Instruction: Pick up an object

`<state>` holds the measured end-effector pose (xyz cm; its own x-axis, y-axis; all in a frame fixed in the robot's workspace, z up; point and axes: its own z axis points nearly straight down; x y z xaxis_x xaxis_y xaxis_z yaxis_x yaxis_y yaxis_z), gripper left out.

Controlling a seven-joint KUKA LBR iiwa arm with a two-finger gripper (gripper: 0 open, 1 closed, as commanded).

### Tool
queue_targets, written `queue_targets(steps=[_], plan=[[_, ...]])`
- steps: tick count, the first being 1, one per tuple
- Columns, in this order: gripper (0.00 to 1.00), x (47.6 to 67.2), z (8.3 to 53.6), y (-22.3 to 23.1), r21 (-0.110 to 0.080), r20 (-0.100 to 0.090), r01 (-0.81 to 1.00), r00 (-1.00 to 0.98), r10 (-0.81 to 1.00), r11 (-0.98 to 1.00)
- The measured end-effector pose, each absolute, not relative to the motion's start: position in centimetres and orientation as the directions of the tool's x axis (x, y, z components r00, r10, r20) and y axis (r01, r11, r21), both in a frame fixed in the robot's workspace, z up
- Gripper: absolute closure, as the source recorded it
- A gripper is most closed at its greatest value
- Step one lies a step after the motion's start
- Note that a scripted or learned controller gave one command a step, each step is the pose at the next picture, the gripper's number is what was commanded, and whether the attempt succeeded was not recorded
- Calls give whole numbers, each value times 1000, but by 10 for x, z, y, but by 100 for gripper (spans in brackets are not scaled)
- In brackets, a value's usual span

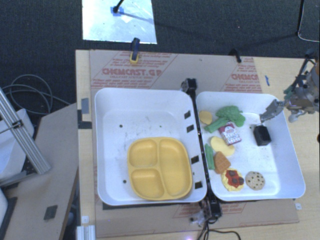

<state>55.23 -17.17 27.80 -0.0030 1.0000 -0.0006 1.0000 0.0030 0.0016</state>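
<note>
Seen from above at a slant, two shallow white bins sit side by side on a bench covered with brown printed cardboard (150, 71).

The left bin (112, 134) holds a yellow divided plate (160, 168) with three compartments, lying toward the bin's near right corner. The rest of that bin's floor shows scuffs and a few small dark dots.

The right bin (287, 154) holds a cluster of toy food, all gathered along its left half, next to the black divider (196, 134) between the bins. Starting from the far end of the divider: a small yellow piece (205, 117), then a green leafy vegetable (227, 117) just right of it. Nearer, a small red and white carton (230, 134) touches the vegetable's stem. Below the carton lies a pale yellow piece (220, 145), then an orange waffle-like piece (221, 161) with a thin green item (209, 162) on its divider side. Closest to the near wall are a yellow and red slice (233, 179) and, just right of it, a round chocolate-chip cookie (255, 180). A small black block (261, 135) lies apart from the cluster, toward the middle of the bin.

The gripper (272, 110) reaches in from the right, hanging over the far right part of the right bin, just beyond the black block. Nothing shows between its fingers, and whether the jaws are open or closed cannot be told.
</note>
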Motion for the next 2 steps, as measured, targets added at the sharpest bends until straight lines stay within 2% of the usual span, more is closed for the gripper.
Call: queue_targets(steps=[1,2], plan=[[100,553,289,-172,6,-2,1000,-7,1000,7],[100,542,80,-130,3,0,1000,-2,1000,2]])
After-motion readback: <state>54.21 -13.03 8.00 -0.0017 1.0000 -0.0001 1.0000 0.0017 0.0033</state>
